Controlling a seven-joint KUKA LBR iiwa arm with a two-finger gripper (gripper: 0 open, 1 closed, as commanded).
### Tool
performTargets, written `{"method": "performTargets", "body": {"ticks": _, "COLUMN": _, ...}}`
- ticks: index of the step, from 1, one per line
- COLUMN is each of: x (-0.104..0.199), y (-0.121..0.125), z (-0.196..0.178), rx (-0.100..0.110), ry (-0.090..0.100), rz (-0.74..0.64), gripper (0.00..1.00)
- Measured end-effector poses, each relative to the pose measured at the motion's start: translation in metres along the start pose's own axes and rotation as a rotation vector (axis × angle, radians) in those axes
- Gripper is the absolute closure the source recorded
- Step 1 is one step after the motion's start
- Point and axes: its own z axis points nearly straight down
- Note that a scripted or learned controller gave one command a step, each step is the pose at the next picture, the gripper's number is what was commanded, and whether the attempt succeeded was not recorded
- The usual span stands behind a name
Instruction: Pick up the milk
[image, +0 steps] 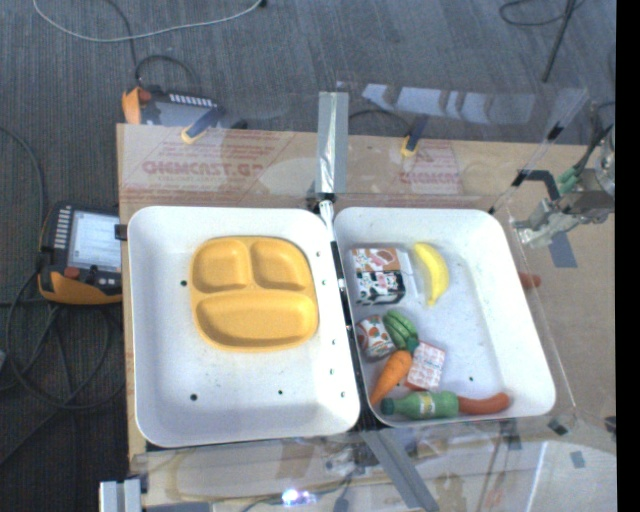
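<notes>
**Materials and Surface Finish**

Both bins (160, 400) are smooth white plastic, faintly speckled. The sectioned tray (255, 292) is matt yellow plastic. The milk (378, 274) carton shows printed, slightly glossy card. The desk (200, 165) top is matt brown board.

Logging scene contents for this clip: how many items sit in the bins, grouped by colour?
Yellow: 2, divided tray, banana
Black-and-white cartons: 2, large, small
Green: 2, vegetable, bottle
Orange: 1, carrot
Red: 2, packet, sausage
Total: 9
</notes>
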Motion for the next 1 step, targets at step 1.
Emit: {"method": "performTargets", "body": {"ticks": 1, "x": 0.0001, "y": 0.0009, "z": -0.0077, "rx": 0.002, "ry": 0.0, "rz": -0.001, "gripper": 1.0}}
